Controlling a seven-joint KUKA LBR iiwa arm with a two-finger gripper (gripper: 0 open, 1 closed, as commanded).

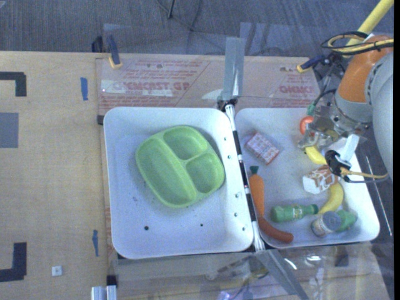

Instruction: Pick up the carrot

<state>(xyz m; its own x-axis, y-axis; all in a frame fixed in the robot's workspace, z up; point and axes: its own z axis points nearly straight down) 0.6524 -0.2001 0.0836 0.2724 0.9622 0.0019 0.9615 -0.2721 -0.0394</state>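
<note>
The carrot (257, 195) is orange with a green top and lies lengthwise along the left wall of the right bin (369, 214), its top pointing to the back. My gripper (320, 141) hangs over the back right part of that bin, well to the right of the carrot and apart from it. It is just above a yellow piece (314, 155) and beside a small red tomato (304, 125). Cables and the wrist body hide the gripper's tip.
A reddish sausage-like piece (278, 233) curves off the carrot's near end. A green bottle (292, 213), a banana (335, 197), a jar (326, 224), a white carton (319, 180) and a pink box (262, 147) share that bin. The left bin (125, 230) holds a green divided plate (180, 165).
</note>
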